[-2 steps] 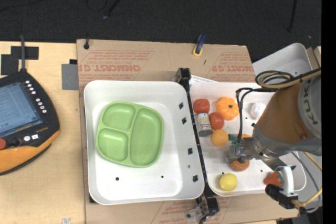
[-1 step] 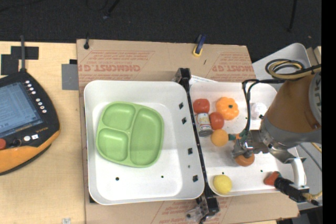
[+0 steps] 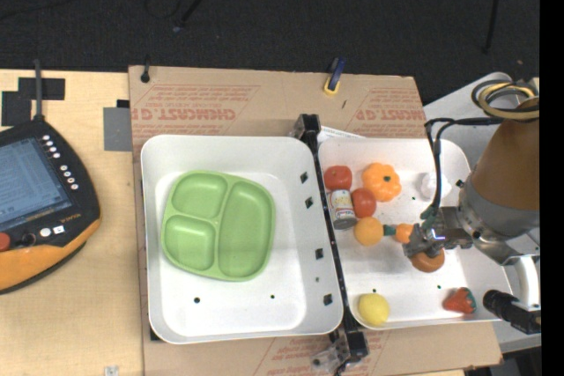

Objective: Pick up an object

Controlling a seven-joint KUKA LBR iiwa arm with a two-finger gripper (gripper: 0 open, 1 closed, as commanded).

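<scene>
Left bin (image 3: 159,189) carries a green divided plate (image 3: 219,224); right bin (image 3: 401,304) holds the loose pieces: a red tomato (image 3: 337,179), a small can (image 3: 342,207), an orange pumpkin (image 3: 382,180), an orange ball (image 3: 368,232) and a yellow lemon (image 3: 374,309). The claw (image 3: 429,244) sits low at the right bin's middle right, directly over a brown-orange piece (image 3: 428,261) and touching or nearly touching it; whether it is spread or pressed together cannot be told. Nothing appears lifted, so the pick is judged not yet done.
</scene>
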